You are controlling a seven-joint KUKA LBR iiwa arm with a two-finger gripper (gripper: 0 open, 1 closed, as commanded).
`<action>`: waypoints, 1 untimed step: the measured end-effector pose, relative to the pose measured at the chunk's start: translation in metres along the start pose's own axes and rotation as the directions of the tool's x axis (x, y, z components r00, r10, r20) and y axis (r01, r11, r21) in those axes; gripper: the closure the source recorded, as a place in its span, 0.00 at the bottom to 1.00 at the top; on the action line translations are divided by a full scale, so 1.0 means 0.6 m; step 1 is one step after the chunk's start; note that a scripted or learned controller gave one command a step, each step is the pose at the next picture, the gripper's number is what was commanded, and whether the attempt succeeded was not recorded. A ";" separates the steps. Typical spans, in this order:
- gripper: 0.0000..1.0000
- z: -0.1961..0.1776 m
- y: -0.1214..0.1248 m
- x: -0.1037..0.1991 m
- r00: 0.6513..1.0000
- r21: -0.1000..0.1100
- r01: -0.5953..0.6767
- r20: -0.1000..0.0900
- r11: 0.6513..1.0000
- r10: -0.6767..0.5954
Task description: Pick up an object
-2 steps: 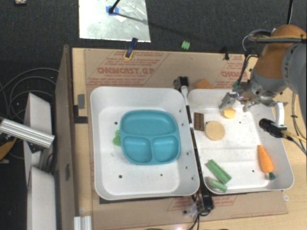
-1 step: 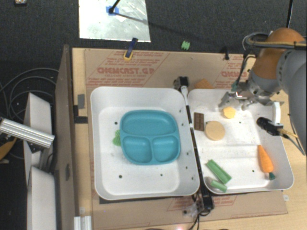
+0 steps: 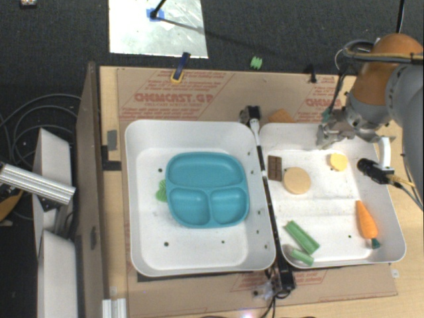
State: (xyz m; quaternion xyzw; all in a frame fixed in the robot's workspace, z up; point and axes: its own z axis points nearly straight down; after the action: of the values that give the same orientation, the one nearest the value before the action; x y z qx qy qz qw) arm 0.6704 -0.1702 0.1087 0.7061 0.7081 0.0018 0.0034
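claw [image 3: 329,136]: opening cannot tell | over right bin [image 3: 344,257] back edge | nothing visibly held

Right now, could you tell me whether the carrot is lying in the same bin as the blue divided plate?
No, the carrot lies in the right bin, while the blue divided plate sits in the left bin.

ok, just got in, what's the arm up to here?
It's a pick attempt. The arm reaches in over the right bin, and its pincer hangs near the back edge, close to a yellow piece. Nothing is visibly held. A cookie, carrot, brown bar and green pieces lie in that bin. The left bin holds a blue tray.
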 end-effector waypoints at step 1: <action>1.00 -0.177 0.001 -0.066 1.000 -0.006 -0.003 0.004 1.000 0.003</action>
State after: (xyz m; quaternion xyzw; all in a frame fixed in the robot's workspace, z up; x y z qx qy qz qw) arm 0.6705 -0.2095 0.2149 0.7072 0.7069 0.0026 0.0068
